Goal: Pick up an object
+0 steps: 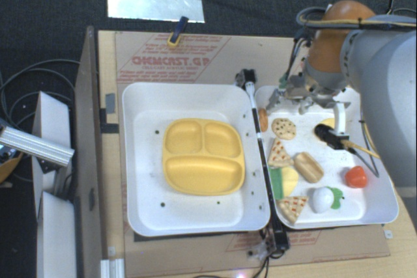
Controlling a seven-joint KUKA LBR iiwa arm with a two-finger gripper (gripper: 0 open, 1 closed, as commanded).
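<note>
The gripper (306,96) hangs over the far end of the right bin (381,205), above a round cracker (283,128); whether its fingers are open cannot be told. The left bin (140,205) holds a yellow divided plate (202,157).

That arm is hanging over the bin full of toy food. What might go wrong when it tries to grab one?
The toys are packed close: the round cracker, the waffle wedge and the hot dog nearly touch, so the gripper may nudge neighbours or pinch two. The red tomato and white ball look round and could roll off. The gripper sits near the bin's far rim and might hit it.
</note>
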